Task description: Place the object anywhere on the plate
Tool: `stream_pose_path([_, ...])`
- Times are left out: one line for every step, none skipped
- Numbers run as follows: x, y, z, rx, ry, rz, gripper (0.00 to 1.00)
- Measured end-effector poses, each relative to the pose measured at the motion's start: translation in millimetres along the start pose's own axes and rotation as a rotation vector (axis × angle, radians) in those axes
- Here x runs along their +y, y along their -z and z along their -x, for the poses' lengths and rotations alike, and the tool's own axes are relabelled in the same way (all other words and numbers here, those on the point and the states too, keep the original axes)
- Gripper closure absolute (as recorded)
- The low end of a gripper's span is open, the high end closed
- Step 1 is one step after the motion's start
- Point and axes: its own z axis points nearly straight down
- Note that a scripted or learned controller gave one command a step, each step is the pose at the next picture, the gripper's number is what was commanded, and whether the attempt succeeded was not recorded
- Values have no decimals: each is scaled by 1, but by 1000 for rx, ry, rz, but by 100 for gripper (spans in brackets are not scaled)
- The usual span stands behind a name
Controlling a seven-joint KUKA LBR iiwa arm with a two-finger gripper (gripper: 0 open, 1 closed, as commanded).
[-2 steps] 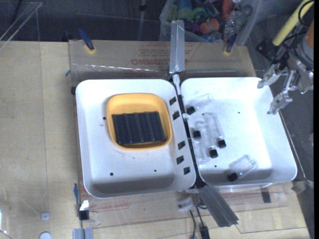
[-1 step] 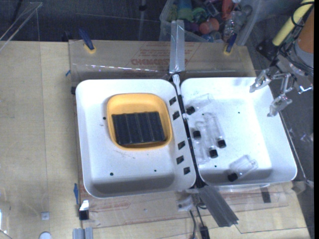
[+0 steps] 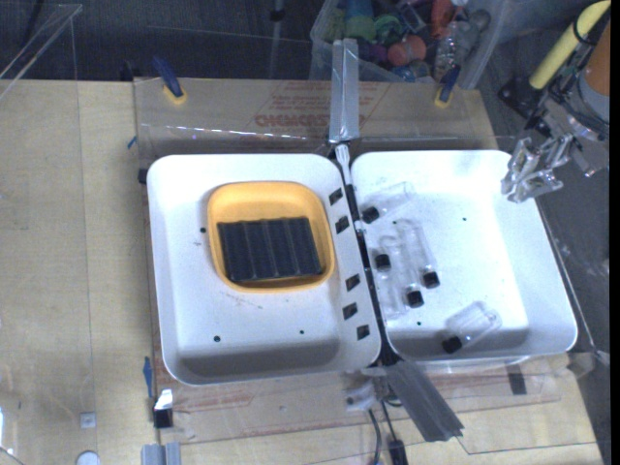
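A yellow plate (image 3: pixel 221 206) with rounded corners lies in the left bin (image 3: pixel 174 337). A dark ridged rectangular object (image 3: pixel 269 248) rests flat on the plate, covering most of its middle and reaching its near rim. My gripper (image 3: pixel 532 175) hangs over the far right corner of the right bin (image 3: pixel 523 289), well away from the plate. Its metal fingers (image 3: pixel 511 184) stand apart with nothing between them.
Several clear plastic pieces with black caps (image 3: pixel 407 260) lie in the left half of the right bin, and one more (image 3: pixel 467 324) lies near its front wall. A divider with black clips (image 3: pixel 351 260) separates the bins. A box of coloured toys (image 3: pixel 407 17) stands behind.
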Motion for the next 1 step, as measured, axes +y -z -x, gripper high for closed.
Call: stream_pose_path([5,5,-7,9,298,3,100])
